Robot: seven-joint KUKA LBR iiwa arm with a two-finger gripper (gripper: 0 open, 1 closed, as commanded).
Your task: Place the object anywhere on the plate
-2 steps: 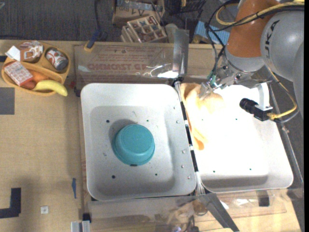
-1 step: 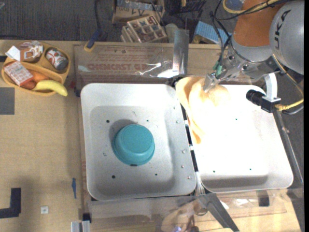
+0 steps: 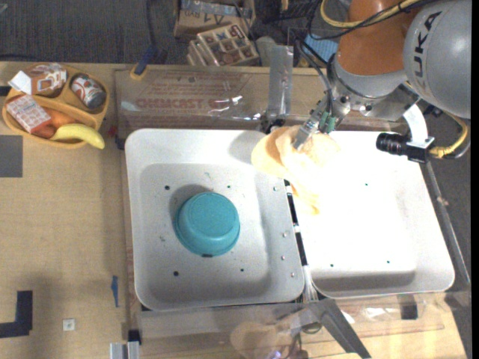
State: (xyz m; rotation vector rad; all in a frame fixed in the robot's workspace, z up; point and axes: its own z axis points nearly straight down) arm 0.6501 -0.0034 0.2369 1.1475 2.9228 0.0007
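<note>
A round teal plate (image 3: 208, 223) lies in the left bin (image 3: 150, 193), a little left of its middle. A pale yellow, floppy object (image 3: 278, 158) hangs blurred over the far end of the divide between the two bins, up and to the right of the plate. My gripper (image 3: 304, 138) reaches down from the upper right and its narrow fingers are shut on the top of this object. The object's lower part trails down toward the right bin (image 3: 374, 230).
A yellow tray (image 3: 15, 118) with a banana (image 3: 78, 134) and food items sits on the bench at the far left. A clear plastic box (image 3: 191, 103) stands behind the left bin. A black fixture (image 3: 397, 144) juts over the right bin's far edge.
</note>
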